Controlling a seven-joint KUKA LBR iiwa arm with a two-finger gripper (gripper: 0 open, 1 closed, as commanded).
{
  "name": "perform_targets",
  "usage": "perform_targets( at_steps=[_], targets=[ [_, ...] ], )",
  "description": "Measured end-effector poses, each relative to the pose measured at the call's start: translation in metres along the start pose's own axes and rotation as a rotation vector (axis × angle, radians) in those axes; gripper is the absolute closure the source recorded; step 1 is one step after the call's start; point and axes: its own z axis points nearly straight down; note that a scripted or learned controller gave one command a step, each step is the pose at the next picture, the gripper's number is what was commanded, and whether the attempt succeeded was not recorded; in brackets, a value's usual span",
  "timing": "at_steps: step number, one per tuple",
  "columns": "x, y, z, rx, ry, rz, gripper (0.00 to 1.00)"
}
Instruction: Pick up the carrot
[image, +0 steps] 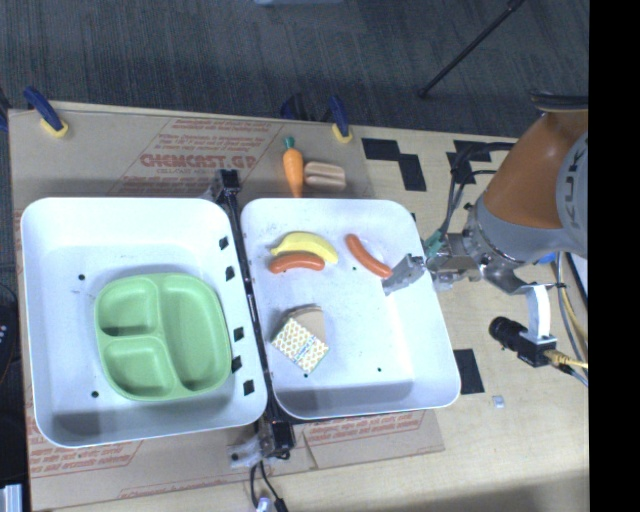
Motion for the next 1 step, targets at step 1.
perform_targets(
  at_steps=[1],
  targets=[
    [0.0017, 0.0641, 0.1257, 0.002, 0.0, 0.042, 0.0]
  ],
)
